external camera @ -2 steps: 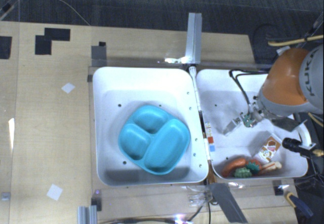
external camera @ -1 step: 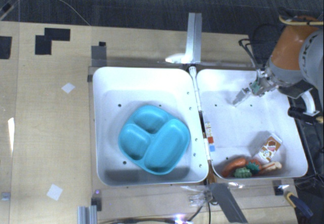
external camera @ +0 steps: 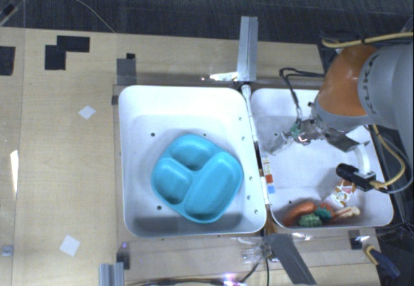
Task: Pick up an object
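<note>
My gripper (external camera: pixel 283 142) hangs over the upper left part of the right bin (external camera: pixel 304 168), close to the divider between the bins. Nothing shows beneath it but the bare white floor. Several small objects lie together along the right bin's front edge: an orange-red oblong piece (external camera: pixel 299 209), a green knobbly piece (external camera: pixel 311 219), a pale beige piece (external camera: pixel 347 213) and a small printed carton (external camera: pixel 341 195). They sit well below and to the right of the gripper, apart from it.
The left bin (external camera: pixel 139 149) holds a large blue divided plate (external camera: pixel 196 176). A metal post (external camera: pixel 247 52) stands behind the divider between the bins. The grey arm with its orange band (external camera: pixel 346 87) covers the right bin's far right corner.
</note>
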Robot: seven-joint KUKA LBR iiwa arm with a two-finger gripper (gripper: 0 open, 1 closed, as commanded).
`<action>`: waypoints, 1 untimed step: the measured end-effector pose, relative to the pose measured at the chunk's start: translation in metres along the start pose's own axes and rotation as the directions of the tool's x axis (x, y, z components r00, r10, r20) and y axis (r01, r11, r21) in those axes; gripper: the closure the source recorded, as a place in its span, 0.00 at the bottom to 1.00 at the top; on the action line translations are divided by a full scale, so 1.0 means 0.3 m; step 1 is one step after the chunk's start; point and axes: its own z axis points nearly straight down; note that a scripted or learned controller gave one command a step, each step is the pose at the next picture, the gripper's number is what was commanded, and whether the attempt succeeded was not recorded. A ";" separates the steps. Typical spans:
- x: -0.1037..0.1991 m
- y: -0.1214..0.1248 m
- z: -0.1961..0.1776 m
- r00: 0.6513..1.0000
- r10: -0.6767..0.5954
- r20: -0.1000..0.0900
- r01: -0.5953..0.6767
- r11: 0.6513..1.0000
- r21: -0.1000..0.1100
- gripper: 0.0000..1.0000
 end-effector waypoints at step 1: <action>0.067 -0.177 -0.006 1.000 -0.006 0.002 0.006 1.000 -0.002 0.00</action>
